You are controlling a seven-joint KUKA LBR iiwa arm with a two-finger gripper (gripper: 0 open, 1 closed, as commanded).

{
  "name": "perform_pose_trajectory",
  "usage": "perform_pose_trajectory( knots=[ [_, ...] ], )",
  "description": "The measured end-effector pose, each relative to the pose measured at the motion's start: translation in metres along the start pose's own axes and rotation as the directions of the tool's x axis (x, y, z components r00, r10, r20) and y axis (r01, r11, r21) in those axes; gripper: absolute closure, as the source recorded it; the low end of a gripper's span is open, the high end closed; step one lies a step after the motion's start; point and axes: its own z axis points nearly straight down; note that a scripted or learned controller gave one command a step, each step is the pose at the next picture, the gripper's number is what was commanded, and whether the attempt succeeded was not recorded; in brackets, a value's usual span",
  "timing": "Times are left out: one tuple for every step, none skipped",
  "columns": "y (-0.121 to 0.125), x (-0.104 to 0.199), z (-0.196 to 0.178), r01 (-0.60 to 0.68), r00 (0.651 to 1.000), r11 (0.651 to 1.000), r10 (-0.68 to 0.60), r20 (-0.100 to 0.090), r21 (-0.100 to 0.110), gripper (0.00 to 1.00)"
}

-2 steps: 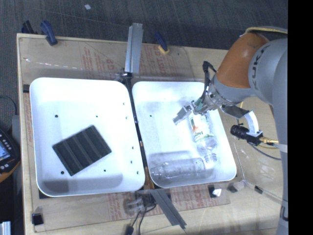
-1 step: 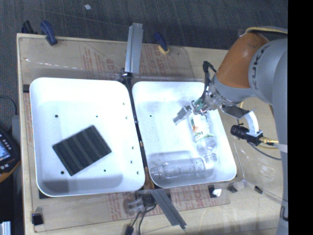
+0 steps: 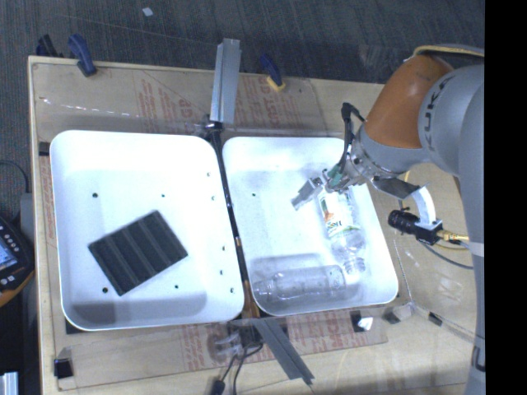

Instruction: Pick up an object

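Observation:
Two clear plastic bottles lie in the right bin. One bottle with an orange and white label lies lengthwise along the bin's right side. The other bottle rests across the bin's near wall. My gripper hangs at the far end of the labelled bottle, right over its top. A black ribbed slab lies flat in the left bin, far from the gripper.
The grey arm with its orange band comes in from the right over the right bin's far right corner. A metal bar stands behind the bins where they meet. Blue clamps grip the bench's far edge.

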Motion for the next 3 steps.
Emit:
perform_pose_trajectory(
  knots=[
    [0.0000,0.0000,0.0000,0.000,1.000,1.000,0.000,0.000,0.000,0.00],
    [0.0000,0.0000,0.0000,0.000,1.000,1.000,0.000,0.000,0.000,0.00],
    [0.0000,0.0000,0.0000,0.000,1.000,1.000,0.000,0.000,0.000,0.00]
  ],
)
